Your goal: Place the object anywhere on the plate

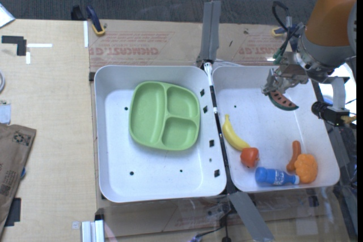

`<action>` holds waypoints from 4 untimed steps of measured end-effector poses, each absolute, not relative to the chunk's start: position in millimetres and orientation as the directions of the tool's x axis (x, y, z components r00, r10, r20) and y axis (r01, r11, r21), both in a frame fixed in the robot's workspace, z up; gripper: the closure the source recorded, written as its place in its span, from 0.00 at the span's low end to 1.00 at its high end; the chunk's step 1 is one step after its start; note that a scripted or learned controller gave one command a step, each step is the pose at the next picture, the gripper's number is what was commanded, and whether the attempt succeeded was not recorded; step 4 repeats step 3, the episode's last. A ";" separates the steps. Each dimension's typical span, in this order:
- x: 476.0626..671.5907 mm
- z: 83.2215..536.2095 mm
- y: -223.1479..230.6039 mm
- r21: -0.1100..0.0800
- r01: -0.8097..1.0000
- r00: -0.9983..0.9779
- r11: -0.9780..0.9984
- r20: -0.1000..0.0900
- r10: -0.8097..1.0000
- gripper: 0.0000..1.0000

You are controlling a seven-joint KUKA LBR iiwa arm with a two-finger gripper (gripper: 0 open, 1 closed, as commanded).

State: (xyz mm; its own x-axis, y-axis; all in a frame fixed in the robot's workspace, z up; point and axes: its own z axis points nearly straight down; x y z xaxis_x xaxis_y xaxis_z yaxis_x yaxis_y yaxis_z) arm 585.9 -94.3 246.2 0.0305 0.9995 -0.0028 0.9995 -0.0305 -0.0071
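A green three-compartment plate [164, 116] lies in the left bin [113, 178], with nothing on it. Over the back of the right bin [244, 93] my gripper [279, 88] points down, shut on a watermelon slice [283, 101] with red flesh and a dark green rind. The slice hangs from the fingers above the bin floor. It is well to the right of the plate, beyond the divider between the two bins.
On the right bin's floor lie a banana [233, 133], a small red-orange fruit [249, 156], a blue bottle [276, 177], an orange lumpy toy [307, 168] and an orange stick-shaped piece [295, 149]. A grey upright post [210, 31] stands behind the bins' divider.
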 end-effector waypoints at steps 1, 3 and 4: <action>591.3 187.7 -24.6 -0.007 0.975 -0.220 0.220 0.000 0.975 1.00; 597.8 188.2 58.9 -0.005 0.977 -0.212 0.212 -0.001 0.977 0.00; 597.8 188.2 58.9 -0.005 0.977 -0.212 0.212 -0.001 0.977 0.00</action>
